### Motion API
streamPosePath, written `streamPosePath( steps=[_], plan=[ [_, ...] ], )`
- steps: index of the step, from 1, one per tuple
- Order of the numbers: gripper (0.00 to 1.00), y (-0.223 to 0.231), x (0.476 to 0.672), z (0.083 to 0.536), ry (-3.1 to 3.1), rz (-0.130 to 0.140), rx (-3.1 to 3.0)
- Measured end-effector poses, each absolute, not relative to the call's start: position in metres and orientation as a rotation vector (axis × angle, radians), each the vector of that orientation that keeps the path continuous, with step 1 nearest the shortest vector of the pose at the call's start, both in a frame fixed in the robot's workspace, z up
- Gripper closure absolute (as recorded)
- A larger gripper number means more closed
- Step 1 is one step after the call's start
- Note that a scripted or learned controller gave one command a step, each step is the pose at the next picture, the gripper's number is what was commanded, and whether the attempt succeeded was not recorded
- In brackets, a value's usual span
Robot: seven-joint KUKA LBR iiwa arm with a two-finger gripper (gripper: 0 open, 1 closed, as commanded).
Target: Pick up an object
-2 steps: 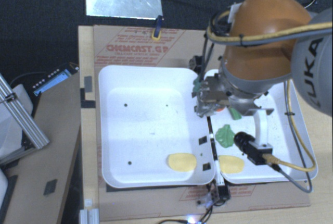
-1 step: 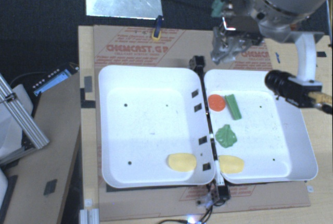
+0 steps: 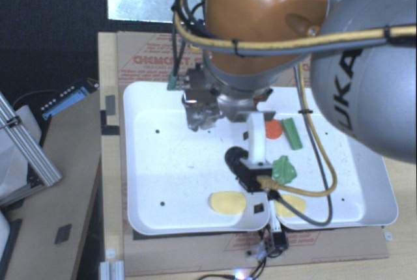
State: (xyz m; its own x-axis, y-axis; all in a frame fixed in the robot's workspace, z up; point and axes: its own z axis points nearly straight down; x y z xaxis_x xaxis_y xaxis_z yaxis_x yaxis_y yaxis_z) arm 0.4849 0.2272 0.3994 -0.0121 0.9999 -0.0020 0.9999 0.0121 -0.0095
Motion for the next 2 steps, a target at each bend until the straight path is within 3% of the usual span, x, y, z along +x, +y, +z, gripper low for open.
streamPosePath(
  steps=[1,2],
  plan=[
    [1.0,0.235,0.487,0.53,-2.232,-0.025,-2.217],
    [1.0,0.156,0.487,0.513,-2.215,0.0,-2.229]
  ],
)
